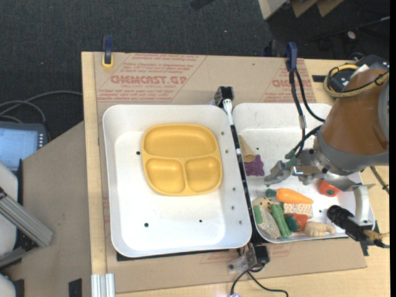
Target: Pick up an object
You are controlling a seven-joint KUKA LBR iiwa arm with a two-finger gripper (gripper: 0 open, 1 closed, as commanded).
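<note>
Red "CHEMCAST GP" lettering runs across the brown protective sheet point(154, 76) under the bins

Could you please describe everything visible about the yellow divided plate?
The yellow divided plate looks like smooth matte plastic, rounded-rectangular, with one wide compartment at the far side and two smaller ones nearer the camera. It lies flat, right side up, in the upper middle of the left white bin, with nothing in it or touching it.

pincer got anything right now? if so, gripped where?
Cannot tell. The pincer hangs low in the right bin, between the purple toy and the carrot, but nothing shows between its tips.
</note>
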